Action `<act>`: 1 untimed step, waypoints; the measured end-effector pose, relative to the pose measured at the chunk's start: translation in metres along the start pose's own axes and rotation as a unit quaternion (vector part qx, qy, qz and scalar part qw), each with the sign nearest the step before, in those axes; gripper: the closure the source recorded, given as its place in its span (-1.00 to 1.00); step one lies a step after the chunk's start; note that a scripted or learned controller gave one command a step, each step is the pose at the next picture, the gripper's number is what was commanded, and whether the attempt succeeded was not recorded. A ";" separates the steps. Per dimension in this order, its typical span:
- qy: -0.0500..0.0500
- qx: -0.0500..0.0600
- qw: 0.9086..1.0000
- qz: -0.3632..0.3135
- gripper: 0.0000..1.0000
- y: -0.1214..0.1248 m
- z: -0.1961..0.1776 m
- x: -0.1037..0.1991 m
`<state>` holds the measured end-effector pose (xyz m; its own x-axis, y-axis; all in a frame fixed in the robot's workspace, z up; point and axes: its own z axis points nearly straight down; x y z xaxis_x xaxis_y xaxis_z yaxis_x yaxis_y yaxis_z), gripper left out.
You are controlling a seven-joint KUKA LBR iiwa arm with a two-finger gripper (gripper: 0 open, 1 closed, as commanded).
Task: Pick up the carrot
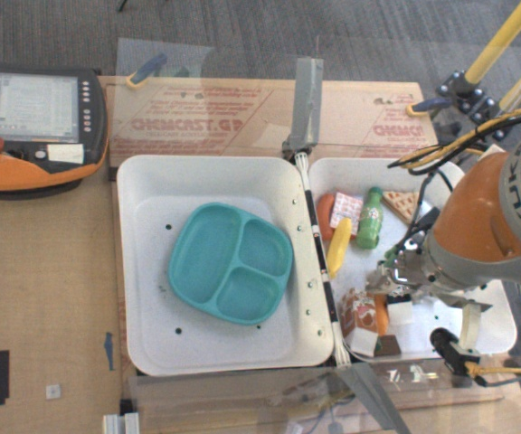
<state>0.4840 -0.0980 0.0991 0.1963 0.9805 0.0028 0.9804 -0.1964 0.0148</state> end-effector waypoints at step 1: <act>0.002 -0.002 0.998 0.066 1.00 0.003 0.006 -0.006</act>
<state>0.4855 -0.1043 0.0930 0.3241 0.9460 0.0093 0.9458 -0.3242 0.0170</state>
